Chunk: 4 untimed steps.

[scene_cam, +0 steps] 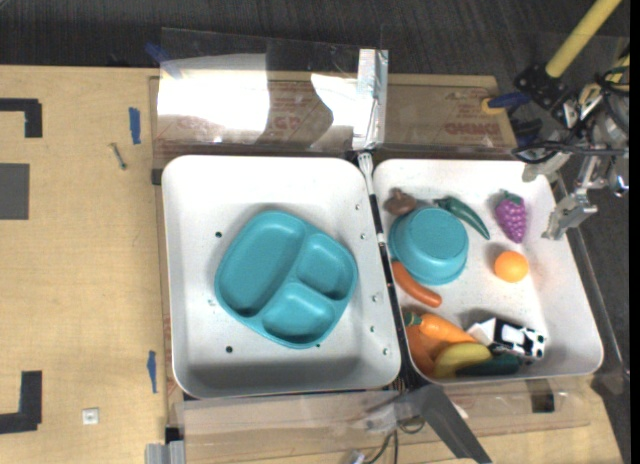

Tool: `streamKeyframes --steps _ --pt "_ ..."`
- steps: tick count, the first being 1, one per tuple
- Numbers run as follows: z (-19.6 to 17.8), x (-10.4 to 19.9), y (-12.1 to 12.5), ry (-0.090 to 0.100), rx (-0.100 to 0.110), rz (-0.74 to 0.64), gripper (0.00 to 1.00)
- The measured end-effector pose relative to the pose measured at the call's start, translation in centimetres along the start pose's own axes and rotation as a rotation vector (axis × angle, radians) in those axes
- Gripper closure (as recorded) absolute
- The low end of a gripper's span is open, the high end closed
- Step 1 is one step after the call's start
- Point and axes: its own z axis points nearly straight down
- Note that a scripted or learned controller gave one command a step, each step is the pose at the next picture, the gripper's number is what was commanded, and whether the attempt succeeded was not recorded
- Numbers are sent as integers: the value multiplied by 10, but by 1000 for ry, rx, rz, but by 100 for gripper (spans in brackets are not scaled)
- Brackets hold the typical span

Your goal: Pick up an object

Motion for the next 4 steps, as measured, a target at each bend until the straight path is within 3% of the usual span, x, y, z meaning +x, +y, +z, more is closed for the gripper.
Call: streamKeyframes --steps 1,2,3,4 --pt "129 24 -2 13 -4 76 0" --pt "196 23 -1 -3 1 96 0" --pt "182 19 0 -16 4 93 100" --pt "195 26 51 -4 0 -314 100"
